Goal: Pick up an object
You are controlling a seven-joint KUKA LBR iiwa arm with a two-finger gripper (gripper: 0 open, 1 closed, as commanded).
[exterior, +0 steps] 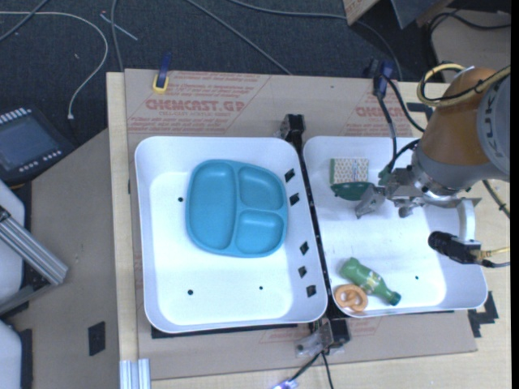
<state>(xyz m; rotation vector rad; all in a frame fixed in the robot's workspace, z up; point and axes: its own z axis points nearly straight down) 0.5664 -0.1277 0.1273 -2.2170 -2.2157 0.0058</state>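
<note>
The gripper (369,203), fingers apart and empty, hovers in the right bin (454,294) with the dark green object (350,190) just to the camera's left, touching its fingertip, below the speckled block (349,170)

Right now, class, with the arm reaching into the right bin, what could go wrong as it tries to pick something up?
1. The claw sits beside the dark green object, which touches the speckled block; closing might pinch both or nudge one away.
2. The green bottle lies on its side against the pretzel near the bin wall, so it may roll or leave little room for a grasp.
</note>
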